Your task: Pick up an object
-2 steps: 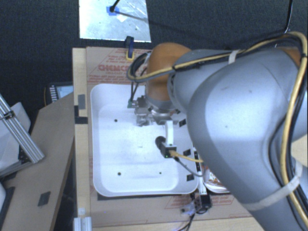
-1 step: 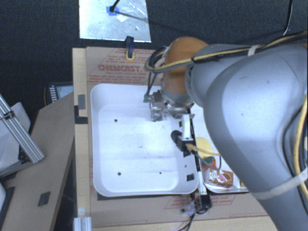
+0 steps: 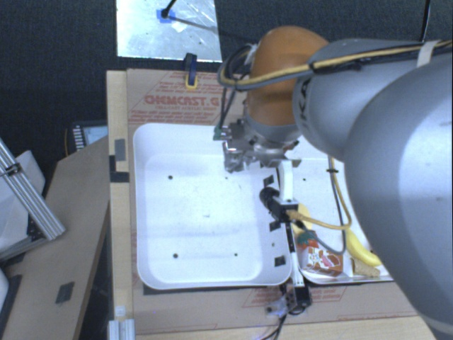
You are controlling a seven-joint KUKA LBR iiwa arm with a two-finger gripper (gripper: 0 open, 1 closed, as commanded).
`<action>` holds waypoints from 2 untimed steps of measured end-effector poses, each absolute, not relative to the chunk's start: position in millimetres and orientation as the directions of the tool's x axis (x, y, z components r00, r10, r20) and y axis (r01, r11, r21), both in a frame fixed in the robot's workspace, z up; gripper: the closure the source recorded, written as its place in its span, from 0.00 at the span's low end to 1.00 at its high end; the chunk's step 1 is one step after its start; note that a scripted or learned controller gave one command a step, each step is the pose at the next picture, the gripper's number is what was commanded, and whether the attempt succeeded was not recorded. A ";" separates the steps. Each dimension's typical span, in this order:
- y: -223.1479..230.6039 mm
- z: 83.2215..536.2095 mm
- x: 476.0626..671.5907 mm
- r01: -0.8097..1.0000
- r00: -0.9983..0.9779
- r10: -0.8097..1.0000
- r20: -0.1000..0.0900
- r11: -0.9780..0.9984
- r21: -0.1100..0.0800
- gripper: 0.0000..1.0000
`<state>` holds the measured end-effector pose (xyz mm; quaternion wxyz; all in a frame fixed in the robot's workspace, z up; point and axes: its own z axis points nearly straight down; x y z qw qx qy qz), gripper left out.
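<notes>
My gripper (image 3: 238,159) hangs below the orange wrist band, over the far right corner of the left white bin (image 3: 152,190), close to the wall between the two bins. Nothing can be made out between its fingers. A yellow banana (image 3: 359,251) lies in the right bin (image 3: 318,183) near its front edge. A red and white packet (image 3: 323,261) sits just left of the banana. The grey arm covers most of the right bin.
Both bins rest on a brown cardboard sheet (image 3: 177,99). A yellow and blue clamp (image 3: 190,72) stands at the sheet's far edge, with a shiny metal plate (image 3: 166,20) behind it. An aluminium rail (image 3: 28,197) leans at the far left.
</notes>
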<state>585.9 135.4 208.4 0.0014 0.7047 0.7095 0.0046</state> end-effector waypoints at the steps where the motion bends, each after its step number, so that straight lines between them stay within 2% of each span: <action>1: 133.0 200.8 586.0 1.000 -0.004 1.000 0.000 0.004 0.002 0.00; 2: 208.7 81.4 663.1 1.000 -0.010 1.000 0.003 0.010 0.008 0.00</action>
